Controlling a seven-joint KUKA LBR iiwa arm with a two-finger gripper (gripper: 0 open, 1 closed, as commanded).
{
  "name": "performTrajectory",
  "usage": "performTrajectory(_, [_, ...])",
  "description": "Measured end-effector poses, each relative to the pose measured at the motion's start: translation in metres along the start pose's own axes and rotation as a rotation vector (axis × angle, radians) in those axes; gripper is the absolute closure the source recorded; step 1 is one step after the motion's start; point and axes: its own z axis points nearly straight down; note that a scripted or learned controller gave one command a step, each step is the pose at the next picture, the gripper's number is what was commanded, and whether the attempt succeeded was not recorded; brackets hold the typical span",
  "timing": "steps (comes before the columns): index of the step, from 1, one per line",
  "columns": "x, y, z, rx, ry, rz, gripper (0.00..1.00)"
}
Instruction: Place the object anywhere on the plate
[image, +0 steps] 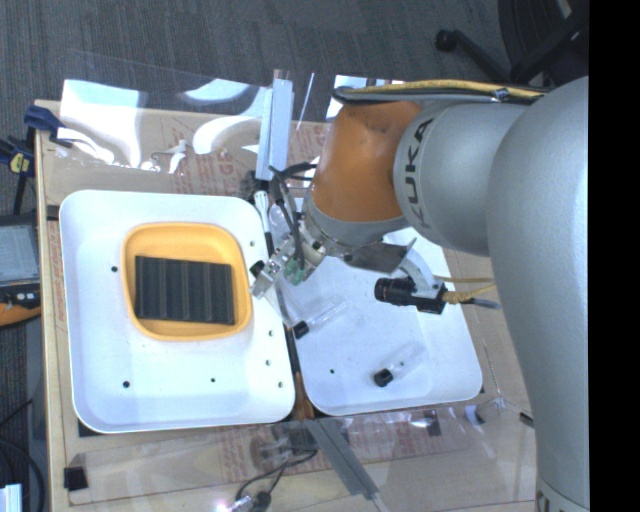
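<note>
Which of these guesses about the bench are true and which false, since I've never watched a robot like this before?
1. The yellow plate sits in the left bin. True.
2. A dark ridged block lies on the plate. True.
3. The arm's orange band hangs over the left bin. False: it is above the top of the right bin, near the gap between the bins.
4. Two clear tubes with dark caps, one nearer the bins' gap and one nearer the bin's lower edge, lie in the right bin. True.
5. The two bins are stacked. False: they stand side by side.
</note>
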Motion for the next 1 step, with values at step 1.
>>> performTrajectory(1, [-0.0002, -0.0001, -0.0002, 0.0, 0.0, 0.001, 0.0])
